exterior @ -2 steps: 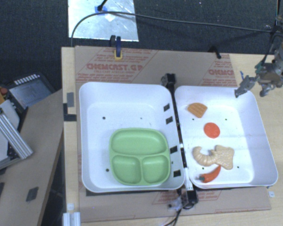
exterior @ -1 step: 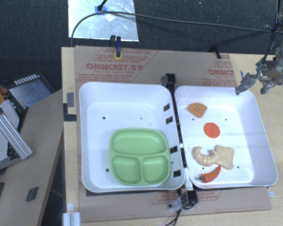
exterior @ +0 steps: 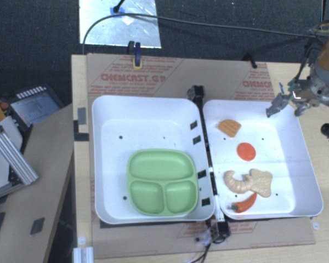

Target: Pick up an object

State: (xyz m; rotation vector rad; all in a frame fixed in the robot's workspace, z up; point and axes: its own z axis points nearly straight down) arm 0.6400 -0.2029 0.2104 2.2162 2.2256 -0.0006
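Claw poised over the right bin's far corner, nothing in it yet

The claw (exterior: 288, 104) hangs at the far right rim of the right bin (exterior: 307, 163), its two fingers spread apart with only air between them. The nearest candidate is the tan wedge-shaped piece (exterior: 229, 127), below and to the left of the claw; the round orange-red disc (exterior: 247, 151) lies a little further down the bin, well apart from its neighbours. The pale curled piece (exterior: 238, 181), the beige lumpy piece (exterior: 261, 182) and the small red-orange pepper (exterior: 245, 203) crowd together, touching, at the bin's near end, farthest from the claw. A clean pick probably means choosing the isolated wedge or disc, centring the fingers over it before descending, and avoiding the cluster.
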